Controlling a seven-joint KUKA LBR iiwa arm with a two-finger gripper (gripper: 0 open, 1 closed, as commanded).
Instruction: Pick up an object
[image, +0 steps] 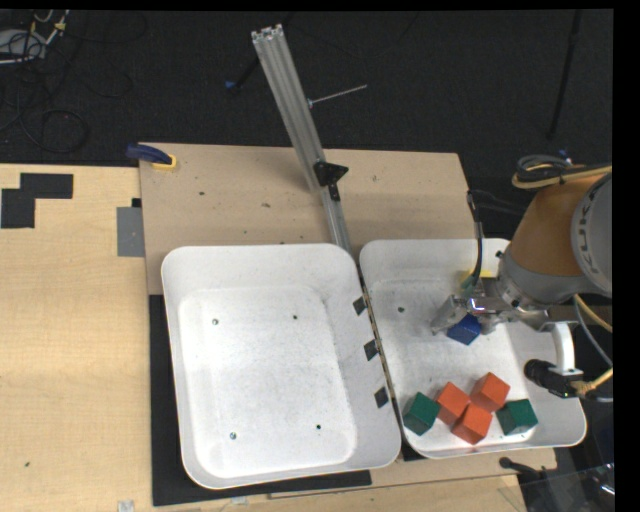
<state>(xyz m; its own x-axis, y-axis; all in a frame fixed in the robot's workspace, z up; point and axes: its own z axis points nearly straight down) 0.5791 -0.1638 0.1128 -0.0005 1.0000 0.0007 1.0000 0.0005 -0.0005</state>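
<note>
From the camera view you had a pale wooden bench (70, 330) with a raised tan board (240, 195) behind it, and dark floor with loose cables beyond. Two shallow white bins sat side by side on a black mat: the left bin (200, 275) and the right bin (420, 270), joined by small black clips along their shared edge. A slanted aluminium rail (295, 115) ran down from the top of the view toward the gap between the bins.

Near the front edge of the right bin you could see a cluster of blocks, two green cubes (421, 412) at its ends and three orange cubes (472, 405) packed between them, touching. A blue block (464, 330) lay apart, nearer the bin's middle.

The arm (555, 240) reached in from the right, its wrist bent down over the right bin. The gripper (468, 312) sat right at the blue block, touching or just above it; whether the fingers were spread or pinching it you could not tell
</note>
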